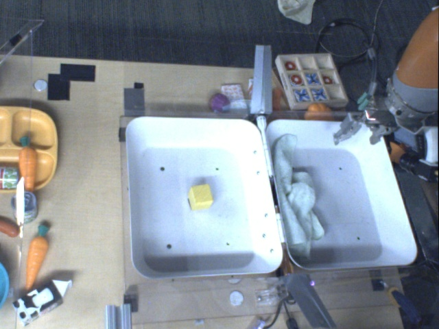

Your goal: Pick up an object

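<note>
A small yellow block (201, 197) lies near the middle of the left bin (158, 149). A crumpled pale cloth (298, 196) stretches along the left wall of the right bin (370, 184). My gripper (357, 133) hangs over the far right corner of the right bin, well away from the cloth. Its fingers (341, 133) stand open with nothing between them. The grey arm with its orange band (420, 53) comes in from the upper right.
Behind the bins lie a tic-tac-toe board (312, 79), a purple item (219, 102) and an orange item (317, 110). A yellow tray (27, 146) with toy food and loose carrots (36, 252) sits at far left. A metal divider (261, 81) rises between the bins.
</note>
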Controlling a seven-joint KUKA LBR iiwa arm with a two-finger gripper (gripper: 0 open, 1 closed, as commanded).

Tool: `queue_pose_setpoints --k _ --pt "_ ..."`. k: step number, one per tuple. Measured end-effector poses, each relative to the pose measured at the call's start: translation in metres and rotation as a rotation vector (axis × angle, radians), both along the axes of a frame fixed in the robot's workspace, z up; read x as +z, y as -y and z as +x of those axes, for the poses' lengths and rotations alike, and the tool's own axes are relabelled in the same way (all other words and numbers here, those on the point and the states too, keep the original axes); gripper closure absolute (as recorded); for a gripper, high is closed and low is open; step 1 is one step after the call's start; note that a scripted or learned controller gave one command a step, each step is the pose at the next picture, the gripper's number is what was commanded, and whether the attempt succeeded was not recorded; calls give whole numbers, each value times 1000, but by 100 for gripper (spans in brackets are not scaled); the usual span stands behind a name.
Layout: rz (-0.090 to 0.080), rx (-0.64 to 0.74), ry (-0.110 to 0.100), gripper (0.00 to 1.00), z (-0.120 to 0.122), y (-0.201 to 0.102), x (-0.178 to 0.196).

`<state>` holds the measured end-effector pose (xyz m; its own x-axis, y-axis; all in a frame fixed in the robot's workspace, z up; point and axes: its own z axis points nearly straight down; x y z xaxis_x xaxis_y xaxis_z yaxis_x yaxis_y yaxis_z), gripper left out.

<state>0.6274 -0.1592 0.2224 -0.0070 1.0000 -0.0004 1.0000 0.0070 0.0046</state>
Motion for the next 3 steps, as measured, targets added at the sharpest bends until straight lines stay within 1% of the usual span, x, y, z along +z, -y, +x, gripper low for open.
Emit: queue_pose_setpoints --k 1,2,3 --pt "0 -24 4 0 -2 -39 -125" --pt "0 20 4 0 -74 -56 -53" --pt "-1 65 8 0 -7 -71 -133"
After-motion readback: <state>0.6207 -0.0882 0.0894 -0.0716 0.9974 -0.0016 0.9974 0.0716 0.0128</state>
